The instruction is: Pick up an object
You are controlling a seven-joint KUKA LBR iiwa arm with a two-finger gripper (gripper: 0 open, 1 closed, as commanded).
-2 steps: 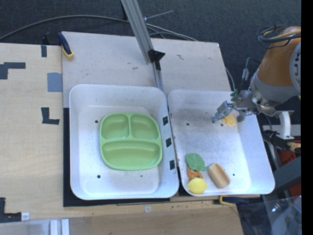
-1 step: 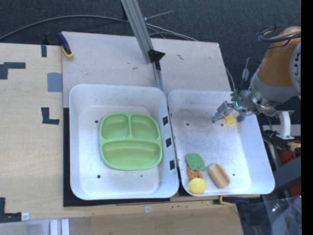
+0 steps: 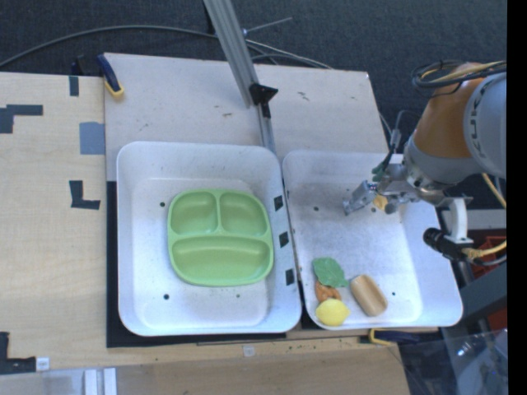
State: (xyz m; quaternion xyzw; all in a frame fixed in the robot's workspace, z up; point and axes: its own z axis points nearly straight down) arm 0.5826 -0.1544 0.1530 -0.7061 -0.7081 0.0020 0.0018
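Observation:
In the right bin (image 3: 329, 179) several small food items lie near the front edge: a yellow lemon (image 3: 331, 312), an orange carrot with a green leaf top (image 3: 328, 278), and a tan bread roll (image 3: 368, 294). My gripper (image 3: 360, 199) hangs over the middle of the right bin, toward its right side, well behind those items. Its fingers point left and look slightly apart, with nothing between them. The arm comes in from the right, its orange band above the wrist.
A green divided plate (image 3: 220, 237) lies in the left bin (image 3: 140, 171). A grey metal pole (image 3: 235, 39) slants down to the bins' shared rim. A yellow-and-blue clamp (image 3: 109, 75) sits at the back left of the bench.

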